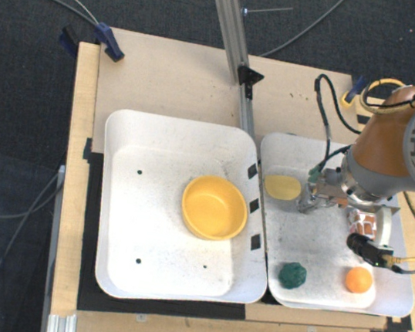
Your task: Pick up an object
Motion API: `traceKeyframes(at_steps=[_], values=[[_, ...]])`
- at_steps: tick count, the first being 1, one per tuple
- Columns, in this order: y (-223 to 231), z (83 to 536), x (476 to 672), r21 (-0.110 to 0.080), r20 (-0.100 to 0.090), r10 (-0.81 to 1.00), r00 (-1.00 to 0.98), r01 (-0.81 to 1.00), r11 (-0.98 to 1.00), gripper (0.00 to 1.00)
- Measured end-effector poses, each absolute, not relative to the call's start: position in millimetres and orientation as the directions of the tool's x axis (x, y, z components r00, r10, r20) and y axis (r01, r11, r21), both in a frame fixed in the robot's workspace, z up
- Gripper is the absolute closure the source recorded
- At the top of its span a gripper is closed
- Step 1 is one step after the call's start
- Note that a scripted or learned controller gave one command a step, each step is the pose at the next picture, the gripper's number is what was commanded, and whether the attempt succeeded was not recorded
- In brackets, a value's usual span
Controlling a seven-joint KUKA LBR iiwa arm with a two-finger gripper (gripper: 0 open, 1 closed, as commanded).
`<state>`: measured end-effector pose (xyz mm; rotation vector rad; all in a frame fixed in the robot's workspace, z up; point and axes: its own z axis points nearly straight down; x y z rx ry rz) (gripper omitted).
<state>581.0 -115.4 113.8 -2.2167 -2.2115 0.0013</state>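
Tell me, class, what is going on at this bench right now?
A grey and orange robot arm reaches in from the right over the right-hand bin. Its end effector is low, right beside a pale yellow disc at that bin's far left. A green ball and an orange ball lie near the front of the same bin. A yellow bowl sits in the left bin. Nothing looks lifted yet.

A tan wooden bench (167, 77) bears two white bins, left bin (122, 187) beside right bin (321, 285).
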Motion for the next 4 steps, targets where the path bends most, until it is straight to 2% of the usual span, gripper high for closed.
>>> traceKeyframes(at_steps=[1,2,3,4], values=[[-118,160,579.7,0.007,0.000,1.000,0.002,1.000,-0.002,1.00],[-117,216,582.3,0.011,0.000,1.000,-0.001,1.000,0.001,1.00],[-68,212,561.1,-0.011,0.007,1.000,-0.005,1.000,0.005,1.00],[-23,215,538.3,-0.013,0.008,1.000,-0.004,1.000,0.004,1.00]])
